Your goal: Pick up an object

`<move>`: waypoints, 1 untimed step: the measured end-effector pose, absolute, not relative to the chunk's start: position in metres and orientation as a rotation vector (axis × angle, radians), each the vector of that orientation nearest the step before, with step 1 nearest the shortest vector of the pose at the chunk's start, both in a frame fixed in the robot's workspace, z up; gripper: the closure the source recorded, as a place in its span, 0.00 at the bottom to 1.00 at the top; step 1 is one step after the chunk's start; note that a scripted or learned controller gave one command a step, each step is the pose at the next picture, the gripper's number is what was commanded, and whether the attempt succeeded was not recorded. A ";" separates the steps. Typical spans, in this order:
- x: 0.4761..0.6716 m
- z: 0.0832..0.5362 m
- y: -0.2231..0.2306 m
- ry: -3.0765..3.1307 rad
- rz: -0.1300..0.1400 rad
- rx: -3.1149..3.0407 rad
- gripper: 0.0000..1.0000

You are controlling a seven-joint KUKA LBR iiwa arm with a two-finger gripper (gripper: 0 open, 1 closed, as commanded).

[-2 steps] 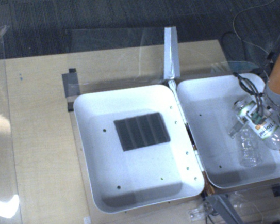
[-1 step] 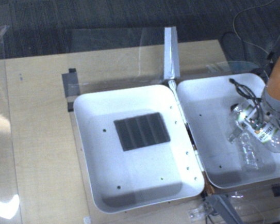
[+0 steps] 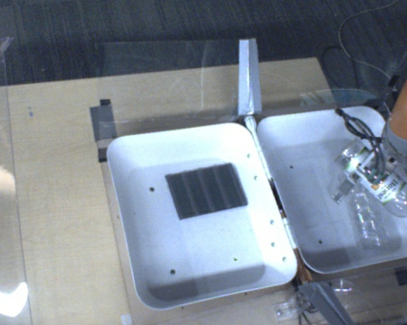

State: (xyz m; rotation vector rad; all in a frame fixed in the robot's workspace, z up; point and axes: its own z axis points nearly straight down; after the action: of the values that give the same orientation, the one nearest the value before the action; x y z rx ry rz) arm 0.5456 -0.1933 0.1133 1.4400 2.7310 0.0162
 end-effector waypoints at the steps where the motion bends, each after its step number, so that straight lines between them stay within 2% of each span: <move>1: 0.591 0.174 -0.158 2.800 0.004 1.406 1.00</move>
State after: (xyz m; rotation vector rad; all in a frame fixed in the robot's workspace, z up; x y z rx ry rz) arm 0.5907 -0.1578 0.1744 1.4059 2.8002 0.0041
